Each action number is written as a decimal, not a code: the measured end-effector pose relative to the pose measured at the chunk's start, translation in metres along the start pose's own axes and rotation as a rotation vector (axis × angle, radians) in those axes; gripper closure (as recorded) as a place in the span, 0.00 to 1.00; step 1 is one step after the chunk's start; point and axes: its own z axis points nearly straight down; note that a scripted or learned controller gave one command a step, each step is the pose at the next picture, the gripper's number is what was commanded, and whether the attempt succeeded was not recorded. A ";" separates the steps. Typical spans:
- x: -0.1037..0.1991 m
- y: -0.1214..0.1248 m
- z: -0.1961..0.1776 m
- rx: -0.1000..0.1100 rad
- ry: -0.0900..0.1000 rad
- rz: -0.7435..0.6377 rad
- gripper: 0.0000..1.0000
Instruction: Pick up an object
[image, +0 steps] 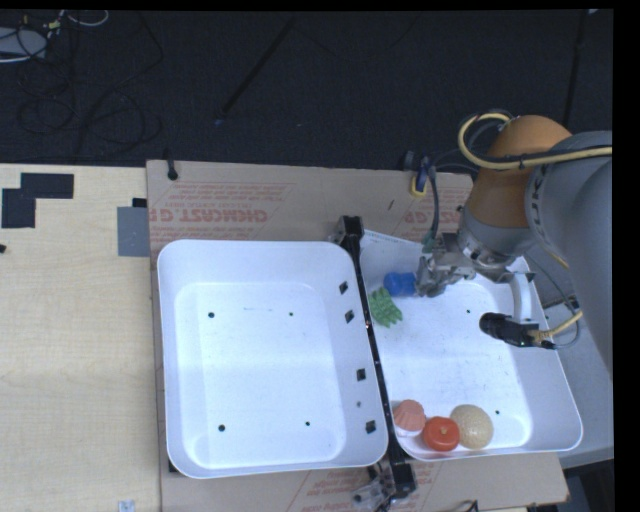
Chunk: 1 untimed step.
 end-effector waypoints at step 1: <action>0.055 -0.033 -0.065 -0.005 0.001 -0.004 1.00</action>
